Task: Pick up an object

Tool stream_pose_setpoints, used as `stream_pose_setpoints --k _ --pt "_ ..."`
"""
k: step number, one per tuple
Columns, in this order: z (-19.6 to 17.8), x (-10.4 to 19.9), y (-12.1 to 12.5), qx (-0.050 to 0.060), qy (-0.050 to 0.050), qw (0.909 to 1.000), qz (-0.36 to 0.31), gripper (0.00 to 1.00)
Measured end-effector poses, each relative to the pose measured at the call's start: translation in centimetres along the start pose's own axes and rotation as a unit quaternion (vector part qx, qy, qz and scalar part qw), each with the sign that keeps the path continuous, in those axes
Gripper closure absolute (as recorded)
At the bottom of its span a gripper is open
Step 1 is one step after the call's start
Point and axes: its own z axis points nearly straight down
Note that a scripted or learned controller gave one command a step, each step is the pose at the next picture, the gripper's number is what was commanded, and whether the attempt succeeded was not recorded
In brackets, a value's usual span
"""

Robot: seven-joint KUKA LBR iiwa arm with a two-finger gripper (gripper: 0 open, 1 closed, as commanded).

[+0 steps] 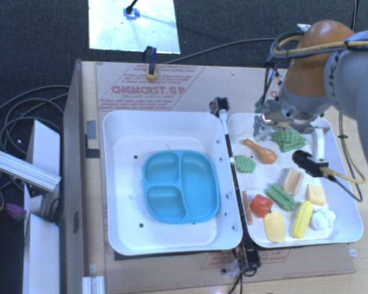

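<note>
Camera view: gripper (265, 126) sits low at the far end of the right bin (346, 222), just beside the green waffle piece (287, 139) and the drumstick (261, 151); whether it is spread or pressed together cannot be told (wrist hides it). Nothing seen pinched. Good pick likely needs centring over one toy, straight descent, clear of the bin wall and neighbours

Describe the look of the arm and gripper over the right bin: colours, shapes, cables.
The arm is a thick, rounded grey tube with a bulging orange band above the wrist. Yellowish and dark cables loop over the orange section and run down its side. Below it, the gripper is a compact grey metallic block. Finer markings are too small to read.
</note>
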Motion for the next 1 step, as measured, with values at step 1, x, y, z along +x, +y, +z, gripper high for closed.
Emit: stream_pose_setpoints --k 1 --pt "0.09 -0.02 -0.06 0.001 0.0 1.0 0.0 0.0"
